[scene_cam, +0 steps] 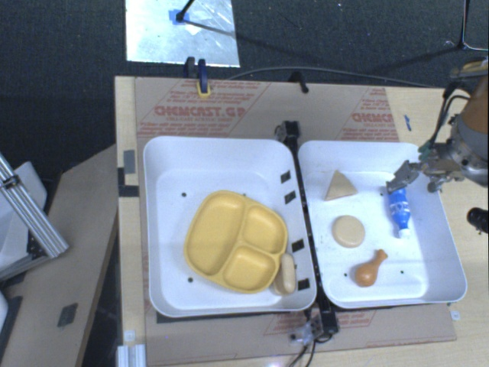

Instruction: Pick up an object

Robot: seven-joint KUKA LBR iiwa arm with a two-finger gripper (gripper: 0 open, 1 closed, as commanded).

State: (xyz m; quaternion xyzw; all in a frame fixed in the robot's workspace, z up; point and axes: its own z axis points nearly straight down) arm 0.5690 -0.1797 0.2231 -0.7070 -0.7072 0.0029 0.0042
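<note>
Arm (467,121): reaching in from the right edge of the frame, its grey wrist hanging over the upper right corner of the right bin.
End effector (416,176): sitting at the right of the frame, above the blue tube; its two fingers are standing apart, one dark finger (400,177) pointing lower left toward the tube's top end, and nothing is lying between them.
Blue tube (398,211): lying in the right bin near its right wall, running top to bottom, white cap toward the bottom of the frame; its upper end is sitting just under the left finger, though contact is too hard to judge.
Right bin (439,281): occupying the right centre of the frame, holding four things.
Tan wedge (339,186): resting in the upper left part of the right bin.
Round beige disc (348,231): lying below the wedge, near the bin's middle.
Toy drumstick (370,268): lying toward the lower part of the right bin, thick end to the lower left.
Left bin (164,205): filling the centre left, carrying a yellow divided plate (235,240).
Beige oblong piece (286,273): lying just beside the plate's lower right edge.
Surface (229,109): showing red lettering above both bins.
</note>
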